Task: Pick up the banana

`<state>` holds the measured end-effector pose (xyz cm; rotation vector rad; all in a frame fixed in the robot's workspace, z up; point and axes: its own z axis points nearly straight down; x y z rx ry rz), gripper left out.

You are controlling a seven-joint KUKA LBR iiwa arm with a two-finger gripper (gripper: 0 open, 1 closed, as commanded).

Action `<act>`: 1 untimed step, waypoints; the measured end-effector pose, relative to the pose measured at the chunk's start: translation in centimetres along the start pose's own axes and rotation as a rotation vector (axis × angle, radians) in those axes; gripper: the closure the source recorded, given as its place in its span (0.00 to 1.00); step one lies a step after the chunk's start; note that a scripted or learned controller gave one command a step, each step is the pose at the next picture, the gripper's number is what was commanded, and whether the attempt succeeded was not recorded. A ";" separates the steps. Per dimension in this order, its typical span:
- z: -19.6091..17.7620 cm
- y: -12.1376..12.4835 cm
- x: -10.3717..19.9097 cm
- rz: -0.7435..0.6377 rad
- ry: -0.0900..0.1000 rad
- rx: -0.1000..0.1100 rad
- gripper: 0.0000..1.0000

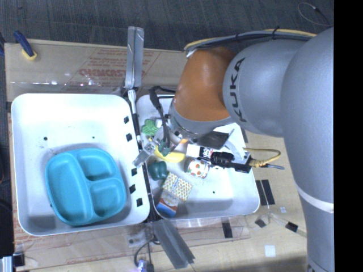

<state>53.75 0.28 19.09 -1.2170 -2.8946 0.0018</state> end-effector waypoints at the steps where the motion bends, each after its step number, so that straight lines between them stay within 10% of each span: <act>1: 0.0 -6.9 0.6 -0.076 0.000 0.000 0.00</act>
